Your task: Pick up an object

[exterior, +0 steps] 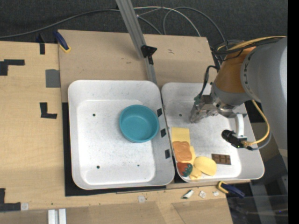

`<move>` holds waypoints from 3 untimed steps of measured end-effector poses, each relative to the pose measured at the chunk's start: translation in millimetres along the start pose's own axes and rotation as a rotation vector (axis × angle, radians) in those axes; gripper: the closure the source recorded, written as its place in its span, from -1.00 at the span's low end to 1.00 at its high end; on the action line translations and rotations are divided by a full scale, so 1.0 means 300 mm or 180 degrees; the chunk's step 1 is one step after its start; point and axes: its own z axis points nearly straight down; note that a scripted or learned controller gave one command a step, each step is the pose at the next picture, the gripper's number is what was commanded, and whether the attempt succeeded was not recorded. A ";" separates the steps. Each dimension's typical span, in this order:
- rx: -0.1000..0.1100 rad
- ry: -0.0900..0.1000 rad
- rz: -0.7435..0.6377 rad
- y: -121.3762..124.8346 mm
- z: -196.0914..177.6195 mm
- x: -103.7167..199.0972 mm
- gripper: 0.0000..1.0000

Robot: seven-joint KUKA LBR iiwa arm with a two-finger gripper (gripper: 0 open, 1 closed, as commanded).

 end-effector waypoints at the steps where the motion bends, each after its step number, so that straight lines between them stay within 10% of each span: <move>1: -0.0024 -0.0002 0.0005 0.002 -0.212 0.003 1.00; 3: -0.0025 -0.0001 0.0002 -0.015 -0.542 0.043 1.00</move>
